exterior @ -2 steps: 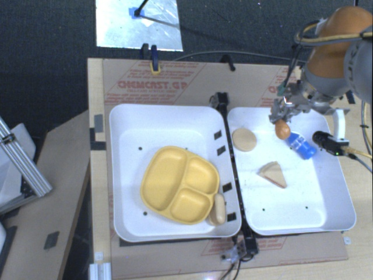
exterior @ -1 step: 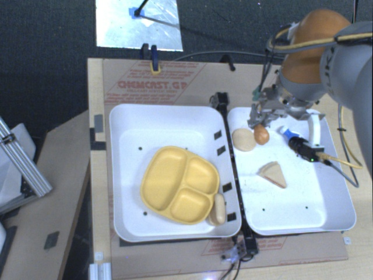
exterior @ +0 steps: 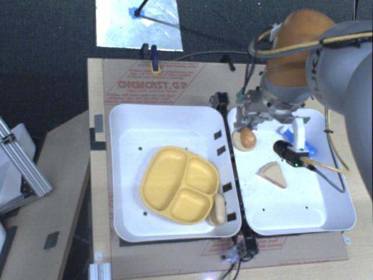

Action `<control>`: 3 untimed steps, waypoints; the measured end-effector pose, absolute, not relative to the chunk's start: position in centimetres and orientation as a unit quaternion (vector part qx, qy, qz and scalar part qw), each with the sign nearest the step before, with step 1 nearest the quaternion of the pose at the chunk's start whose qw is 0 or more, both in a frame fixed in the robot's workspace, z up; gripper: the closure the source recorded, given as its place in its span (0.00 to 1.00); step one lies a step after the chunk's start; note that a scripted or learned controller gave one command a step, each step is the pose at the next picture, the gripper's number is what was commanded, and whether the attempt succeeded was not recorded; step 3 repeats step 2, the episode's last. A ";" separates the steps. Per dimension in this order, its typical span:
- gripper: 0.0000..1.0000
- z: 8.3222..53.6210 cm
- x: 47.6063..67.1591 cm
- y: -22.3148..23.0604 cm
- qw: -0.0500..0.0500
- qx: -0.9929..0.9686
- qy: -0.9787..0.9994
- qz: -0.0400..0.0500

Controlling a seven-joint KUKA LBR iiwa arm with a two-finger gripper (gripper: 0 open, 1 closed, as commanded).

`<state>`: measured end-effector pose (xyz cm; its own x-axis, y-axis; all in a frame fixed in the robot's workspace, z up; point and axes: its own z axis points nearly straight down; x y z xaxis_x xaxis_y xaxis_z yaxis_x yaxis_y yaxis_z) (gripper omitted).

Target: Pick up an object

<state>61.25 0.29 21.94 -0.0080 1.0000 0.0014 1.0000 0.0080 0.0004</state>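
My gripper (exterior: 249, 122) hangs over the far left corner of the right bin (exterior: 326, 214). Directly under its tip is a small orange-brown rounded object (exterior: 247, 138), touching or nearly touching it. A tan wedge-shaped piece (exterior: 273, 174) lies on the floor in the middle of this bin. A small blue object (exterior: 309, 151) lies further right, partly hidden behind the wrist hardware. In the left bin (exterior: 125, 156) sits a yellow divided plate (exterior: 178, 184), with a small beige roll-shaped object (exterior: 218, 209) against its near right edge.
The two bins meet along a central rim (exterior: 232, 168) with black clips. The arm's grey body and orange band (exterior: 300, 39) overhang the right bin's far side. A yellow cable (exterior: 332, 169) trails across the right bin. A blue clamp (exterior: 154, 57) stands behind the left bin.
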 end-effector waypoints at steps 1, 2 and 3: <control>1.00 22.7 58.9 5.7 0.001 -0.704 -0.711 -0.001; 1.00 21.7 57.5 10.6 0.001 -0.704 -0.710 0.000; 1.00 21.7 57.5 10.6 0.001 -0.704 -0.710 0.000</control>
